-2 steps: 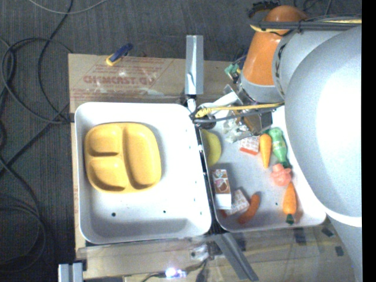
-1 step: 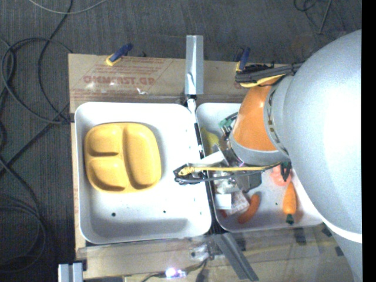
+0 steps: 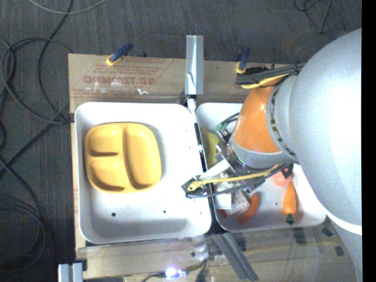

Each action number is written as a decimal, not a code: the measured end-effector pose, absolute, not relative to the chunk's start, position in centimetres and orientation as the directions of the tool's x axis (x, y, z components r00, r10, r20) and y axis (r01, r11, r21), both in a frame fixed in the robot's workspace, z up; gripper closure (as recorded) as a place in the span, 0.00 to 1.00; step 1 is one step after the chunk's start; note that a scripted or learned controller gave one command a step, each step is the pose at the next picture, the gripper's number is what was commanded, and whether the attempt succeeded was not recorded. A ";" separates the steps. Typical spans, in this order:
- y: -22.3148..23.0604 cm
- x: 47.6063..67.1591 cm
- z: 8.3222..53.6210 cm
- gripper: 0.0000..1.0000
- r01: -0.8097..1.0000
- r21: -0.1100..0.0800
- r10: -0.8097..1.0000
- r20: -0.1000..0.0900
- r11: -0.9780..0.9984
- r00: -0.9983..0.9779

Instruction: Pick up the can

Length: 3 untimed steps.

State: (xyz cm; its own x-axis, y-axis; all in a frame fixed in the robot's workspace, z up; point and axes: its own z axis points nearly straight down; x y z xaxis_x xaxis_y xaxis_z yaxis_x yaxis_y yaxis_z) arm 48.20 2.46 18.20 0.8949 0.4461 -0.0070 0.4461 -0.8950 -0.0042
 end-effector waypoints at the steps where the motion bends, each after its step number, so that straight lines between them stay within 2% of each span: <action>1: 3.3 48.5 19.6 1.00 0.393 -0.003 0.393 -0.007 -0.920 0.920; 2: 9.8 48.3 24.5 1.00 0.424 -0.001 0.424 -0.005 -0.906 0.906; 3: 7.2 48.4 27.6 1.00 0.458 0.000 0.458 -0.004 -0.889 0.889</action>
